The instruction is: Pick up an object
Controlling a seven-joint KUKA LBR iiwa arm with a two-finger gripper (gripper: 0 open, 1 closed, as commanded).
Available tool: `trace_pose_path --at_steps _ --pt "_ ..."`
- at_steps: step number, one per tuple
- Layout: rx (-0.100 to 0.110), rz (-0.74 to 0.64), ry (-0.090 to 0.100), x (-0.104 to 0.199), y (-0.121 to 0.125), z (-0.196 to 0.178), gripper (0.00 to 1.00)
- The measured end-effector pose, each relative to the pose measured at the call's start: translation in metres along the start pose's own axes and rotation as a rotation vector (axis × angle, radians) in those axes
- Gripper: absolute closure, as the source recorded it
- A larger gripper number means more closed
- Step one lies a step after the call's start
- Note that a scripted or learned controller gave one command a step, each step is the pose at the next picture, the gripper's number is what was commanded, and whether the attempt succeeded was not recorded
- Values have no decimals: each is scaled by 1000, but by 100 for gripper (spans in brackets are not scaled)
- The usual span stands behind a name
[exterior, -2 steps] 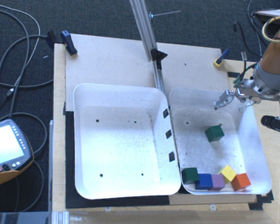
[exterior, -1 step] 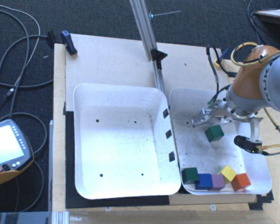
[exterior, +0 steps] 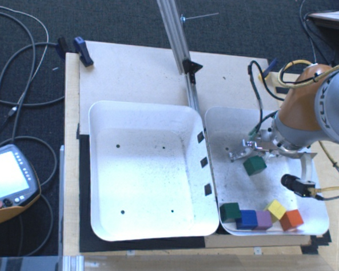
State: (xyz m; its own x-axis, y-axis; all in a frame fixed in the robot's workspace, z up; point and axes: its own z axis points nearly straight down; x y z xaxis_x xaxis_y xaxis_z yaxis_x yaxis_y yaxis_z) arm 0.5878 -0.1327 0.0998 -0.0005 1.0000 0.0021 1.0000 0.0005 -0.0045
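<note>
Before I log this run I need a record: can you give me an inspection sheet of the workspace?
Surface: pale wooden bench bearing two shallow white bins, left bin and right bin.
Job's things: dark green cube just below the gripper; green cube, blue cube, purple cube, yellow cube and orange cube along the right bin's near edge.
Clutter: nothing seen.
Grippers: two-finger gripper over the right bin.
Cables: black loops on the dark carpet.
Surroundings: handheld control pendant; slanted metal pole.
</note>
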Motion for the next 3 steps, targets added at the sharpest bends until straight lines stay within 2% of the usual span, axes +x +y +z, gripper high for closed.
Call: trace_pose_path --at_steps 1,2,3 --pt "0 0 0 18 -24 0 0" --pt "-5 0 0 18 -22 -10 100" --pt "-13 -7 -1 78 -27 -104 100"
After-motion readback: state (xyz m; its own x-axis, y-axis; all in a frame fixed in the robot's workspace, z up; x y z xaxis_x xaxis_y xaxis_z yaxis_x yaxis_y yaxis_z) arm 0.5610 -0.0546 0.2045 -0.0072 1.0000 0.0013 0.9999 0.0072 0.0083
